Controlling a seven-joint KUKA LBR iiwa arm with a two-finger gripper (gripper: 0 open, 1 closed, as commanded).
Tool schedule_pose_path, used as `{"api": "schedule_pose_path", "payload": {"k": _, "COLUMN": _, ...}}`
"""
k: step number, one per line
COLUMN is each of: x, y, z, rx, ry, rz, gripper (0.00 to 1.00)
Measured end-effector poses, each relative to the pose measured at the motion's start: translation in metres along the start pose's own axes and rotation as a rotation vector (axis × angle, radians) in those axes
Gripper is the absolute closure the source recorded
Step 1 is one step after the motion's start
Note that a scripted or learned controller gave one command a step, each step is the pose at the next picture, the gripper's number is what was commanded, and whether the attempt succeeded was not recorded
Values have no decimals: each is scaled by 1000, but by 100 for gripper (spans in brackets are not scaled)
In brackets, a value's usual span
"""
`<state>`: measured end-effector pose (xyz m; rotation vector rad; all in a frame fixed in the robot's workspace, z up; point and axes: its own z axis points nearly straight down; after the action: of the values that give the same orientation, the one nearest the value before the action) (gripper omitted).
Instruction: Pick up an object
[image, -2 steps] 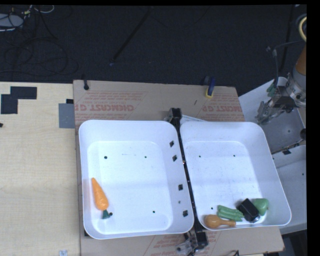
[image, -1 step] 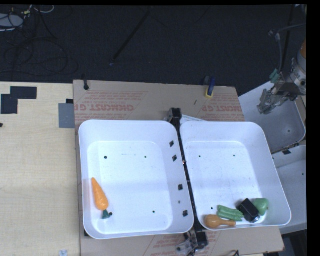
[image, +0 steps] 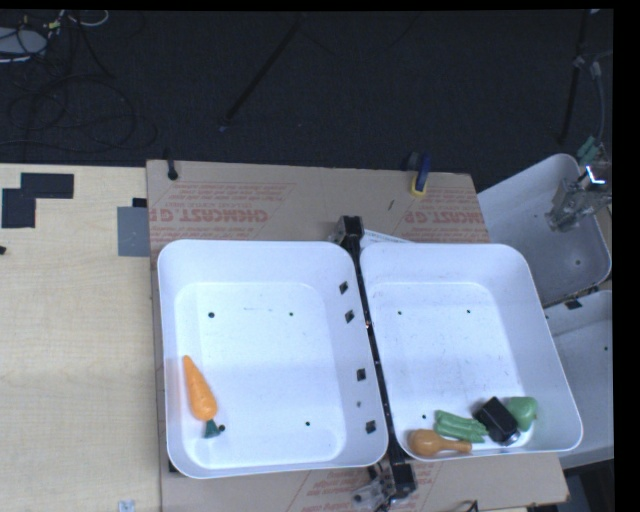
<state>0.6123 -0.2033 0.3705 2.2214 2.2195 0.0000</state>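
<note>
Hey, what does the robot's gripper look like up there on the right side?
The gripper is a small, pale grey, metallic-looking piece, with a thin cable rising from it toward the top edge. It is too small and blurred to make out markings or any finer shape.

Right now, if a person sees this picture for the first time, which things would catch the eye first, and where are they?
The orange carrot stands out first, lying alone near the front left corner of the left bin. Next comes the cluster in the right bin's front right corner: a black object lying on green items, with a tan pear-shaped piece at the front wall.
</note>
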Motion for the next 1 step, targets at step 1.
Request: {"api": "schedule_pose_path", "payload": {"k": 1, "x": -9, "y": 32, "z": 85, "rx": 7, "ry": 1, "rz": -2, "gripper": 100}}
